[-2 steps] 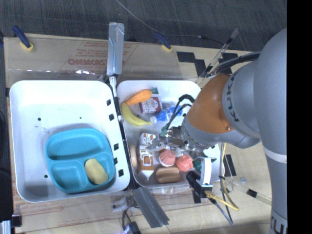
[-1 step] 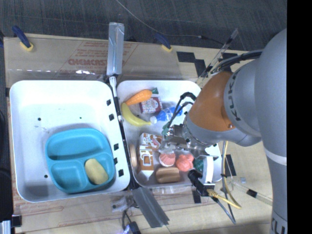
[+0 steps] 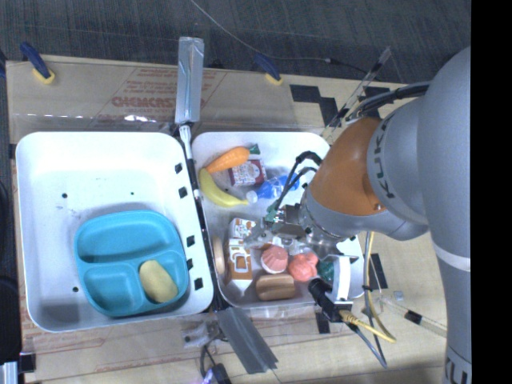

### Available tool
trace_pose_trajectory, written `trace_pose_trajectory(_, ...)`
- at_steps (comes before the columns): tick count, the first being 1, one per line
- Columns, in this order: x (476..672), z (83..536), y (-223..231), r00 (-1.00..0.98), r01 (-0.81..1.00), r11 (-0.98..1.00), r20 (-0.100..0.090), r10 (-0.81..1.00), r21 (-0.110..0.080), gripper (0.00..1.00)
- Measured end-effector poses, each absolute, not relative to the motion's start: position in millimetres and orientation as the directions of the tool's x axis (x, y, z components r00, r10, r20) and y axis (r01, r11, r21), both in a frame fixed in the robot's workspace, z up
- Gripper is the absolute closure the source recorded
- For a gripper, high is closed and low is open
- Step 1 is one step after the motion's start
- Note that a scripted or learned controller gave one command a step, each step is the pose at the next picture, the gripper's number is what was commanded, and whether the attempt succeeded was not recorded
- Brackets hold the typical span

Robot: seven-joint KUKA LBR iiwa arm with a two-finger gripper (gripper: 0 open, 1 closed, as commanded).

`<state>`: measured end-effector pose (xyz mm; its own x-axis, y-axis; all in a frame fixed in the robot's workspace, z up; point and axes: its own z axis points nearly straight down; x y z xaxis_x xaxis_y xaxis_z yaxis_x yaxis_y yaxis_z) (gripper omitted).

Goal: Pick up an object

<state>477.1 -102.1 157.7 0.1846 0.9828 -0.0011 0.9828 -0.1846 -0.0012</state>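
My gripper hangs low over the middle of the right bin, under the orange wrist band. Just below it lie a pink round item and a red one, with a brown bread-like block in front of them. To its left sit small printed cartons. Farther back are an orange carrot, a yellow banana, a dark red packet and a blue item. The arm hides the bin's right side.
The left bin holds a blue divided tray with a yellowish oval item in its front right compartment. A divider wall separates the bins. Cables trail on the bench at the front right.
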Motion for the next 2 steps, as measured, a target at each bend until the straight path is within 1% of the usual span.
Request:
trace_pose_trajectory(1,478.4,92.7,-158.7,0.101,0.995,-0.101,0.001,0.995,0.003,0.00)
trace_pose_trajectory(2,479.5,103.2,-158.5,0.095,0.995,-0.095,0.000,0.995,0.004,1.00)
